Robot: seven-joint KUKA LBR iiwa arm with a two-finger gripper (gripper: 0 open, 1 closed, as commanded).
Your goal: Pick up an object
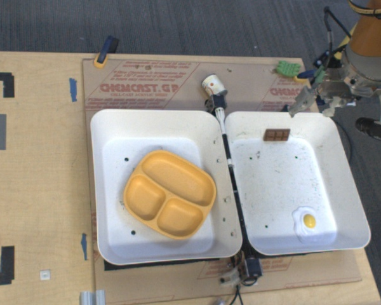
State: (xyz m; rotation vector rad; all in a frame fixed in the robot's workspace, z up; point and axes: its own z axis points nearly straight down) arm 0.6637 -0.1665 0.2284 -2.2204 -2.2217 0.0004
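Approach step, nothing picked yet. Claw (pixel 308 99) hovers over far right corner of right bin (pixel 349 189), just outside rim; opening impossible to tell, nothing seen in its hold.

Candidates in right bin: brown block (pixel 277 135) at far wall, near claw; fried egg toy (pixel 307 221) at near right corner. Left bin (pixel 108 170): yellow tray (pixel 170 193), mid-floor.

Next move, by judgement: shift left over block, descend, close; block flat, close to wall, hard to straddle.

Count: bins 2, tray 1, block 1, egg 1.
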